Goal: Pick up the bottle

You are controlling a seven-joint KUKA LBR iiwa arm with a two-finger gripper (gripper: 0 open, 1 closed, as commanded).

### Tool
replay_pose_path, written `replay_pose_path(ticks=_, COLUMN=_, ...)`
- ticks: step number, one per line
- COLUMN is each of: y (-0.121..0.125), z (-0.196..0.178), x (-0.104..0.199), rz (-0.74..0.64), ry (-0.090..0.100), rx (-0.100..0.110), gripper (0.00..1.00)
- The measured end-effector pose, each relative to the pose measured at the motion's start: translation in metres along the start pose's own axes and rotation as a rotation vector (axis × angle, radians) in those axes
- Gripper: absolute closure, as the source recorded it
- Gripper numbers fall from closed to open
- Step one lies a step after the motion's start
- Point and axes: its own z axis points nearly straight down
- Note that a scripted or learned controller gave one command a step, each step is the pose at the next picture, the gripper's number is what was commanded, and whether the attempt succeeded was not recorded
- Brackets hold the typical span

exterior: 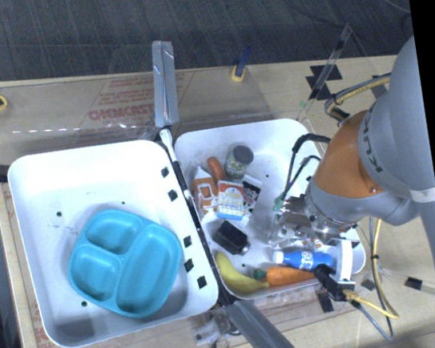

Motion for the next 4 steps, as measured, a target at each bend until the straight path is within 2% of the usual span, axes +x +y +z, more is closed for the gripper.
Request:
replay_pose_path(ticks=1, y=0.0, z=0.0, x=0.0, rz=-0.001, ry=0.0, rx=0.0, gripper=0.0)
replay_pose_path(ticks=2, y=0.0, z=-0.009, x=0.001, rz=-0.005, ry=0.0, rx=0.002, gripper=1.0)
replay_pose_path(ticks=3, y=0.0, z=-0.009, x=0.001, rz=-0.005, ry=0.0, rx=0.002, gripper=0.0)
replay_pose_path(ticks=4, y=0.043, z=-0.099, x=0.023, rz=0.012, ry=0.0, rx=0.003, gripper=0.0)
